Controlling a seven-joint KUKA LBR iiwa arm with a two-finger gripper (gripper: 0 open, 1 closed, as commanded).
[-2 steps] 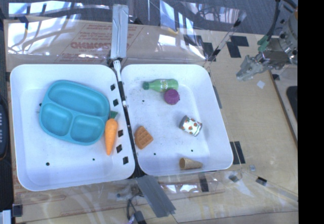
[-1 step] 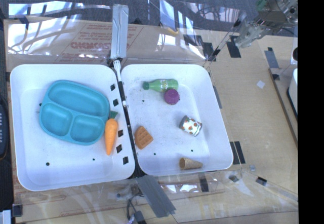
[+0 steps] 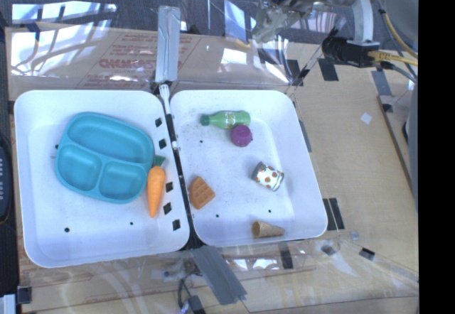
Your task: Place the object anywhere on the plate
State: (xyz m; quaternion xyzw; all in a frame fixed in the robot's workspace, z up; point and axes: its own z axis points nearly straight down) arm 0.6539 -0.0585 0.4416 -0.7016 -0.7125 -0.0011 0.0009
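A blue three-compartment plate (image 3: 103,156) lies in the left bin (image 3: 43,234). An orange carrot (image 3: 155,189) with a green top rests in the left bin just off the plate's right edge, beside the divider. My gripper (image 3: 266,21) hangs high above the back edge of the right bin (image 3: 306,192), far from every object. Nothing shows between its fingers.
The right bin holds a green bottle (image 3: 225,118), a purple ball-like fruit (image 3: 242,136), a small white cup with red spots (image 3: 267,177), a waffle piece (image 3: 201,192) and an ice-cream cone (image 3: 266,229). Bare bench lies to the right.
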